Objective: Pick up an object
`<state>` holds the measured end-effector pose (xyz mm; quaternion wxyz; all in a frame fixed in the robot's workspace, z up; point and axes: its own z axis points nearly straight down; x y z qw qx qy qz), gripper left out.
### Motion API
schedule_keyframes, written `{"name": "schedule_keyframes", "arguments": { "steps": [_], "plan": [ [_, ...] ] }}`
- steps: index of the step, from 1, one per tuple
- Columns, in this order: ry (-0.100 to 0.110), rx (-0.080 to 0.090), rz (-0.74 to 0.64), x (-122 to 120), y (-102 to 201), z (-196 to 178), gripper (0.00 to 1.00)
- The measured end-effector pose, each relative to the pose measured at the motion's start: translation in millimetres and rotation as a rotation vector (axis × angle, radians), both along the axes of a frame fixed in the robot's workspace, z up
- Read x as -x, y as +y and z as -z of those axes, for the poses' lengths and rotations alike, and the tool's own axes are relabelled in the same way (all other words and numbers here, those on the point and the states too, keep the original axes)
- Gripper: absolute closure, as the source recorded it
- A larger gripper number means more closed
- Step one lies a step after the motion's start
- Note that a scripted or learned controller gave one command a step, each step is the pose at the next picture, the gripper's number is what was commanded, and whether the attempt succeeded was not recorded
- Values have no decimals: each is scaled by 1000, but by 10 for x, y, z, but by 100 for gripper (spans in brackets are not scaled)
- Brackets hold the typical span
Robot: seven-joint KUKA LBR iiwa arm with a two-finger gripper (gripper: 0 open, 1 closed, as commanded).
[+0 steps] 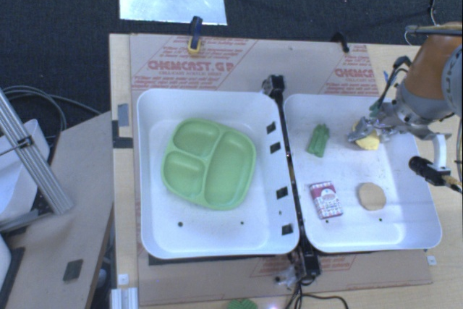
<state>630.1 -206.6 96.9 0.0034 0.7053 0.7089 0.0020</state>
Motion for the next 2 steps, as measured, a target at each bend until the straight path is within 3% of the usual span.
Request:
{"name": "schedule_keyframes", "arguments": {
  "steps": [1, 2],
  "plan": [
    [6, -2, 1, 447, 467, 115, 100],
    [-7, -3, -7, 328, 1156, -1096, 100]
  ]
}}
